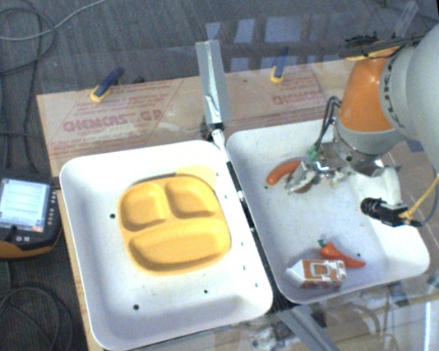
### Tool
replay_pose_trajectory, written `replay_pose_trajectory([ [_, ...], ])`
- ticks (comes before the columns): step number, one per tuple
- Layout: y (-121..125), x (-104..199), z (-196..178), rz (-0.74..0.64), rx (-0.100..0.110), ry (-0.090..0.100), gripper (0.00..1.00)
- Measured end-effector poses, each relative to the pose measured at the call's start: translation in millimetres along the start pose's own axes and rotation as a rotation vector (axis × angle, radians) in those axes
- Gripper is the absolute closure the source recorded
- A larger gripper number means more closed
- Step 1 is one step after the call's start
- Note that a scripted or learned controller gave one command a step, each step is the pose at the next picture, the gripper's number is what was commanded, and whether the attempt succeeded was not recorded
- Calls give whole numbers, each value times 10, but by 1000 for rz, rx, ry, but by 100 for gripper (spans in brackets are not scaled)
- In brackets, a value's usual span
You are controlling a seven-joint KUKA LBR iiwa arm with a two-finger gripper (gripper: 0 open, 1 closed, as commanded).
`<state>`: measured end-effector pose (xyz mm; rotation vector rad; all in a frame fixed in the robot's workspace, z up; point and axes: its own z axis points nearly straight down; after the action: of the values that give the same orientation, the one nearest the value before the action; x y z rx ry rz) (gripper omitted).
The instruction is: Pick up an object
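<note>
In the right bin (401, 265) a small orange-red sausage-shaped object (282, 172) lies near the upper left corner. My gripper (302, 180) is low in that bin, just right of and slightly below this object, close to it or touching its end. Nearer the front of the same bin a small carrot-like toy (342, 255) lies next to a small orange and white carton (314, 273). The arm's orange band (361, 101) and grey body come in from the right.
The left bin (101, 315) holds a yellow divided tray (174, 222). A black cable connector (378, 209) hangs from the arm over the right bin. A metal divider (213, 88) runs between the bins at the back. A teach pendant (15, 211) lies on the floor at left.
</note>
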<state>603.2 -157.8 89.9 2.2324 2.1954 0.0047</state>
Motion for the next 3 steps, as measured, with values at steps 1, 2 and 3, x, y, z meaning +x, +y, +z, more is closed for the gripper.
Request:
replay_pose_trajectory([
  [1, 456, 211, 27, -39, 34, 0, 0],
  [2, 458, 189, -76, -40, 34, -7, 100],
  [3, 458, 189, -75, -41, 34, -7, 0],
])
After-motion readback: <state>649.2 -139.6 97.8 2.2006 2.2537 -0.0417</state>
